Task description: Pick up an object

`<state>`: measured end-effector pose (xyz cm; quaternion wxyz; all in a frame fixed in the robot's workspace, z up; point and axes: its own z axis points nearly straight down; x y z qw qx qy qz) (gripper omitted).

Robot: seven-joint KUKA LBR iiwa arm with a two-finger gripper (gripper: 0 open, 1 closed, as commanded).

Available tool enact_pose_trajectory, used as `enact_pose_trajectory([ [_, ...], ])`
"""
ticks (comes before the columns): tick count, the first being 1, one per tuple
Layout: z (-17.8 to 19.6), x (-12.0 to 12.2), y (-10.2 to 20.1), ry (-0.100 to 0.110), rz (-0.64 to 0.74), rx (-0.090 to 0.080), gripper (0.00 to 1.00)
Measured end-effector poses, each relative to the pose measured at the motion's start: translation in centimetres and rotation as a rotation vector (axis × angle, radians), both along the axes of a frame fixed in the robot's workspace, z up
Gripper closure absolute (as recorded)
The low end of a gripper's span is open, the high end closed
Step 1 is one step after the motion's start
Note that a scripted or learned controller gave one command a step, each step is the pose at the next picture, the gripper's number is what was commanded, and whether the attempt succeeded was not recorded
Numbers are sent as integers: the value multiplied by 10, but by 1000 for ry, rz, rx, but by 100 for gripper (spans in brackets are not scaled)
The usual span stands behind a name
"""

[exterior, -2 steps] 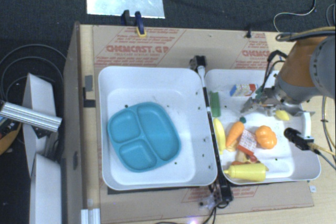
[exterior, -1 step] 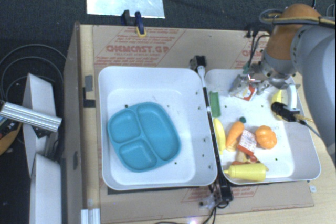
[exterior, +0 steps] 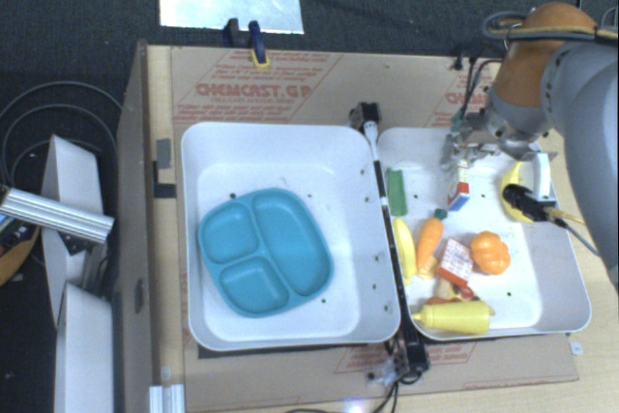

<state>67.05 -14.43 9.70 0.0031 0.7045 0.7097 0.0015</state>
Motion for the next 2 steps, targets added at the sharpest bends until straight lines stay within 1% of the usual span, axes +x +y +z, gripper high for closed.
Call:
enact_pose_trajectory([
  [1, 83, -53, 35, 3, -2, 3, 100],
  [2, 87, -81, 112, 6, 4, 5, 100],
])
